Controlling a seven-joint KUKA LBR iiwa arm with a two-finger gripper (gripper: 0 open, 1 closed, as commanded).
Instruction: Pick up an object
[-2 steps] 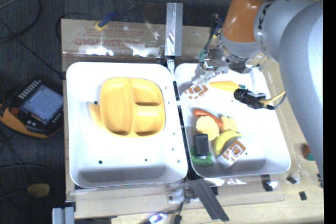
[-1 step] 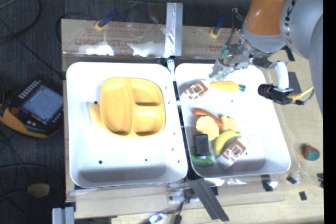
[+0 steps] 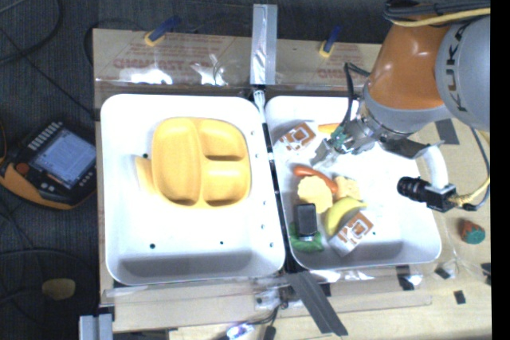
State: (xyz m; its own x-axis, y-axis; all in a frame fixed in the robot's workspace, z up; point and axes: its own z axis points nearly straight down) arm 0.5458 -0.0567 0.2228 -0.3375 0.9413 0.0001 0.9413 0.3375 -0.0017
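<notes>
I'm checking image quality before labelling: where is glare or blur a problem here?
Camera view: the right bin is washed out by bright light, with glare on the plastic sheet behind the bins; the gripper looks soft, its fingers hard to resolve; the yellow tray is evenly lit.

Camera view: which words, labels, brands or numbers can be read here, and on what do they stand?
"KU": grey arm, at the frame's edge; the rest is cut off.
Boxes in the right bin: orange print, too blurred to read.
Pendant screen: too small to read.

Grey arm (image 3: pixel 470 68) with orange band, dark lettering, apparently "KUKA", and yellow-black cables.
</notes>
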